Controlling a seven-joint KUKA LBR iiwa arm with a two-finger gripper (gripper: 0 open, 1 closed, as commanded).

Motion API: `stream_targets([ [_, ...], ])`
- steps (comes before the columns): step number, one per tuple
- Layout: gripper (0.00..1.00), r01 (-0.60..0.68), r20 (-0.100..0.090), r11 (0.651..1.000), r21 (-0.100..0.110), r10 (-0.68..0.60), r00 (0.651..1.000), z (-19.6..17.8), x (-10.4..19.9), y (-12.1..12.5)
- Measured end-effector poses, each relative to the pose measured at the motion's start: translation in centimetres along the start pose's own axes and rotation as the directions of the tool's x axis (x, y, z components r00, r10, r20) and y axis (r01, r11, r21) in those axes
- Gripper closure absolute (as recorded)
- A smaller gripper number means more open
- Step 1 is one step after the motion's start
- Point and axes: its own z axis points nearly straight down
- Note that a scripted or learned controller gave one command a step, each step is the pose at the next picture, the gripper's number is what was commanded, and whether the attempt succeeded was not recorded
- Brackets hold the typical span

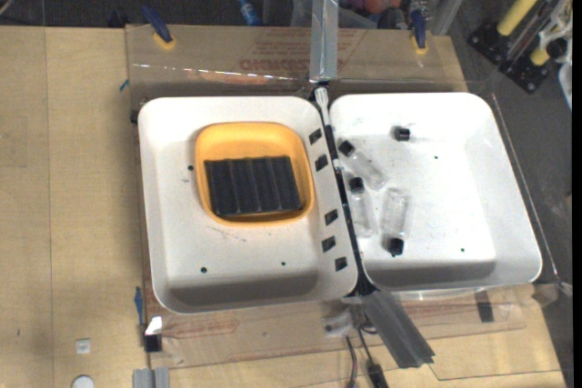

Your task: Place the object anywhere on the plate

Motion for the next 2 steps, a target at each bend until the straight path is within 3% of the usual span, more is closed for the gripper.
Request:
stream_targets([
  [1,1.00,0.378,0.001,0.926,-0.003,-0.378,0.926,0.04,0.06,-0.03],
  [2,1.00,0.635,0.002,0.772,-0.007,-0.635,0.772,0.11,0.07,0.02],
])
